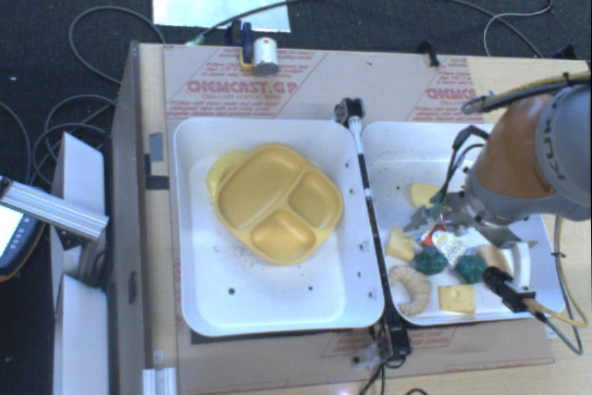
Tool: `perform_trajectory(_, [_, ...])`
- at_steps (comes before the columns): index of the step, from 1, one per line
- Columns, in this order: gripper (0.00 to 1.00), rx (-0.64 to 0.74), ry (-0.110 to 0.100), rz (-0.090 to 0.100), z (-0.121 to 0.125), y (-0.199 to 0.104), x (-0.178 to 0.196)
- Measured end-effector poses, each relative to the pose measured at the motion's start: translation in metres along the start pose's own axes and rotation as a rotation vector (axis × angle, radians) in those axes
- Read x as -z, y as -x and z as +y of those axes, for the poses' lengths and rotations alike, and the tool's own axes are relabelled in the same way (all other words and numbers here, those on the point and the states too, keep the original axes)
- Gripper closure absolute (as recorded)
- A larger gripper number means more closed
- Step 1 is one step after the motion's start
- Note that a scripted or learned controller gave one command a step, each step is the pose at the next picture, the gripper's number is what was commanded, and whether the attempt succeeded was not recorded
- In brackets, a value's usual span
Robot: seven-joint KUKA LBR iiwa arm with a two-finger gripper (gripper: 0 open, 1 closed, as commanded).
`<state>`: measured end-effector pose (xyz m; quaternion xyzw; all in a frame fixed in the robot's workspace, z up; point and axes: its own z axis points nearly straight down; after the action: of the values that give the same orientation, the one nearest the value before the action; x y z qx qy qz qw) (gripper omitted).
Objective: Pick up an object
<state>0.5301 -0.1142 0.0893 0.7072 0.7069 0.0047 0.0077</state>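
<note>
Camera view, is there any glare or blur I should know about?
Camera view: bright even light washes out both white bins, hiding surface detail; the yellow plate is sharp with a faint shadow; the small items under the arm look soft and hard to separate.

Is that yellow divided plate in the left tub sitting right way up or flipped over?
Right way up, it seems. The yellow plate shows three sunken compartments with raised dividers between them, lying flat in the left bin.
</note>
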Motion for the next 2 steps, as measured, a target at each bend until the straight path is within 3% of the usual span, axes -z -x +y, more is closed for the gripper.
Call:
perform_trajectory(1, [0.00,0.000,-0.006,0.002,-0.036,-0.028,-0.001])
perform_trajectory(2, [0.00,0.001,-0.012,0.000,0.000,0.085,0.115])
